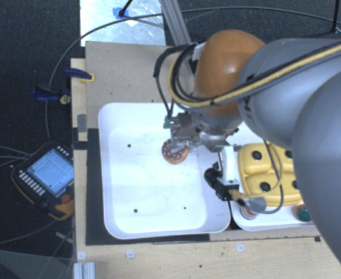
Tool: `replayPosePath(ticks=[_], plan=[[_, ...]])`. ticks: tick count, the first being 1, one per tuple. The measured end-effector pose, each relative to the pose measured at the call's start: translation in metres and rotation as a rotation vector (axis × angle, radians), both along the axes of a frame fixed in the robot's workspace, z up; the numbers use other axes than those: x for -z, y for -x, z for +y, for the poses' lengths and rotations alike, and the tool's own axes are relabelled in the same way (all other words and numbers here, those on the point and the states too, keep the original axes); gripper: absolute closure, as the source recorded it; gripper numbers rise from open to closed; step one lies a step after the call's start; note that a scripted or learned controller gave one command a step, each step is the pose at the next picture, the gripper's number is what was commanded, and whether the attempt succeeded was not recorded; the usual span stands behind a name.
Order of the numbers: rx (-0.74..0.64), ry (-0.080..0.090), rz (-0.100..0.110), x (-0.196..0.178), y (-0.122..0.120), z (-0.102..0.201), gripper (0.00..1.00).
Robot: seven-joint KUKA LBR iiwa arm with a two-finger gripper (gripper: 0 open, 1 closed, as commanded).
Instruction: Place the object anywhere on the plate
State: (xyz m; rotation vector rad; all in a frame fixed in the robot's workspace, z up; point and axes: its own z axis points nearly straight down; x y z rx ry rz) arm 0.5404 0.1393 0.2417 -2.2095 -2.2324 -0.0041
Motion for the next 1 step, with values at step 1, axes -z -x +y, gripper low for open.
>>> replayPosePath(ticks=[1], plan=[[0.000, -0.001, 0.000, -0.0014, 0.0091, 0.0509, 1.00]])
